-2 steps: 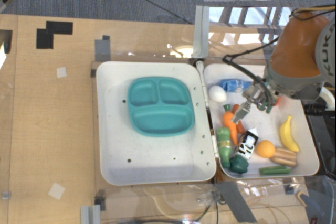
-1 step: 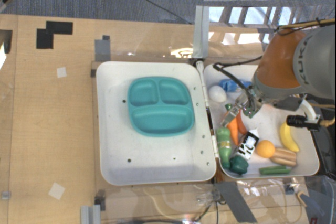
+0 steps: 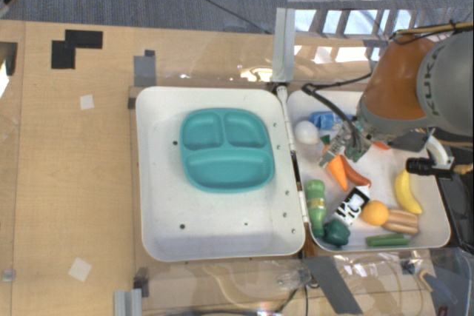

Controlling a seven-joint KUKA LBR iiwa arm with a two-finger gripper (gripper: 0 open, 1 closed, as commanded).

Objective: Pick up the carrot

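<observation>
A: Camera view: we found the carrot (image 3: 338,172) in the right bin (image 3: 442,237), just below the gripper (image 3: 338,148).

B: Its long axis ran far-to-near (slightly tilted); we couldn't tell the jaws' state.

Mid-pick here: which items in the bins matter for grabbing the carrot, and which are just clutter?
Belongs to the job:
- tapered orange carrot, right bin
- robot hand, just above it

Just lying about:
- teal divided plate, left bin
- yellow banana
- round orange fruit
- white egg-shaped ball
- green cucumber
- blue block
</observation>
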